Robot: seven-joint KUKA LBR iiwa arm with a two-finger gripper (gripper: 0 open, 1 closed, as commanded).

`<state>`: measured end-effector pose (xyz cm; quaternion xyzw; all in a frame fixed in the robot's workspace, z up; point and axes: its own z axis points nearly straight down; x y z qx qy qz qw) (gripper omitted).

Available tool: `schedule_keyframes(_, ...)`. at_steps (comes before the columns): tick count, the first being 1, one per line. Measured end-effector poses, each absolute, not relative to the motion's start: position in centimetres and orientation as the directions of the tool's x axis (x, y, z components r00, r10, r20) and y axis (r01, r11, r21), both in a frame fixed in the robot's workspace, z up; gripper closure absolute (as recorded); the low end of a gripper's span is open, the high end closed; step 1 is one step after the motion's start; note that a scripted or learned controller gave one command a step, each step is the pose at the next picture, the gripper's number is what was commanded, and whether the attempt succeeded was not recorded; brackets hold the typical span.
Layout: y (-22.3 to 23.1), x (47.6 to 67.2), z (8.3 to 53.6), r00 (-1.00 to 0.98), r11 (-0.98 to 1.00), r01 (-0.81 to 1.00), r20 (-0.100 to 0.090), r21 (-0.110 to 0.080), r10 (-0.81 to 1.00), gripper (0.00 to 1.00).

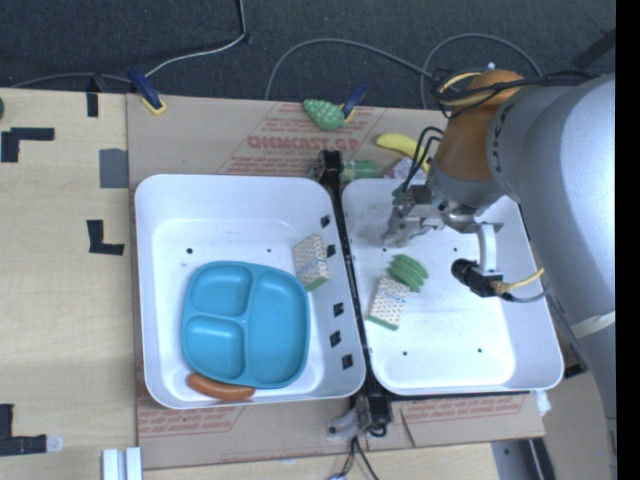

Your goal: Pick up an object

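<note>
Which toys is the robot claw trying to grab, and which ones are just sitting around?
For the job (in the right bin, near the claw):
- claw
- green toy
- small box

Just lying about:
- blue plate in the left bin
- orange sausage beside the plate
- second little box in the left bin
- banana behind the bins
- green bumpy toy behind the bins

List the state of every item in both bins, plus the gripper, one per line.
Blue divided plate: flat in left bin, nothing on it.
Orange sausage: lying by the plate's near edge.
Small box: tilted against the left bin's right wall.
Green toy: lying loose in right bin.
Patterned packet: flat, beside the green toy.
Gripper: low over right bin, holding nothing.
</note>
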<state>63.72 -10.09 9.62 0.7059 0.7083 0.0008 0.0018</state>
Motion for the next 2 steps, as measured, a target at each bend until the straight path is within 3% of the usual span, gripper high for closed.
schedule_keyframes(1,-10.1,63.7,9.6,-0.003,0.003,1.000,-0.002,0.004,1.000,0.00)
schedule_keyframes(2,-11.8,59.7,8.7,-0.001,0.001,1.000,-0.002,0.003,1.000,0.00)
